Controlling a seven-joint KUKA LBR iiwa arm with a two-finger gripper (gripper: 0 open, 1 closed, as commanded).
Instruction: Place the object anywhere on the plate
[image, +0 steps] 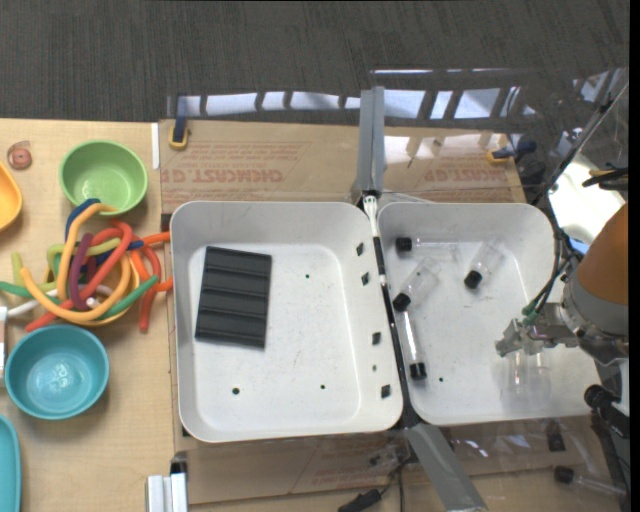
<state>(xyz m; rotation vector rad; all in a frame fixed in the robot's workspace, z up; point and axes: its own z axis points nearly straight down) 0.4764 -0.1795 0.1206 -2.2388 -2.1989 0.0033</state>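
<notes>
A black ribbed rectangular plate (235, 297) lies flat in the left part of the left bin (300, 420). Several clear plastic tubes with black caps lie in the right bin (470, 410): one near the back left (403, 243), one in the middle (473, 278), one at the left wall (402, 300), and a long one along the divider (411, 348). My gripper (522, 342) hangs over the right bin's front right area. A faint clear piece (530, 376) shows just below it; whether it is gripped cannot be made out.
Left of the bins, the wooden bench holds a green bowl (103, 177), a teal bowl (57, 370) and a tangle of coloured cords (95, 270). Cardboard (260, 165) lies behind the bins. The arm's orange band (612, 262) is at the right edge.
</notes>
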